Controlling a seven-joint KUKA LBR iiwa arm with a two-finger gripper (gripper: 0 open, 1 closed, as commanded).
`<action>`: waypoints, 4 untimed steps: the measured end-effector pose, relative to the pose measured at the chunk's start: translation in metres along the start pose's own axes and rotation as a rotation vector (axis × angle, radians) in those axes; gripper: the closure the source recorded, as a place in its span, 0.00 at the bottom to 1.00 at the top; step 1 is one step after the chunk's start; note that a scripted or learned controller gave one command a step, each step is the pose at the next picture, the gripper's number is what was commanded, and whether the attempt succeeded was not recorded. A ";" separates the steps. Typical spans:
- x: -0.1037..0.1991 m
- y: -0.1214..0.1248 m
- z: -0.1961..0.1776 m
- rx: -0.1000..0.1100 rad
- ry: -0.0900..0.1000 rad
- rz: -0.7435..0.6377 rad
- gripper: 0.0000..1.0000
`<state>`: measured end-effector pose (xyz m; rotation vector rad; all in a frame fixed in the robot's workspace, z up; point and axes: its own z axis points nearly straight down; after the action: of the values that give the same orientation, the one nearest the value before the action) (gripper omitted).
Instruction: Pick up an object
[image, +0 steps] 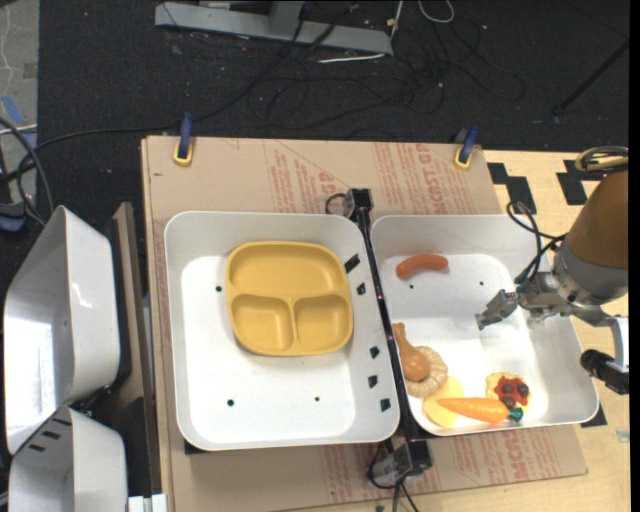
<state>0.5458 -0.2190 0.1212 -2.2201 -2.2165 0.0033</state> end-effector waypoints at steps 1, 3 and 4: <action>0.000 0.002 -0.014 -0.006 -0.002 -0.001 1.00; -0.001 0.005 -0.088 -0.009 -0.004 -0.004 1.00; 0.051 -0.004 -0.102 -0.004 0.000 -0.008 1.00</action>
<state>0.5423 -0.1679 0.2230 -2.2134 -2.2274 -0.0010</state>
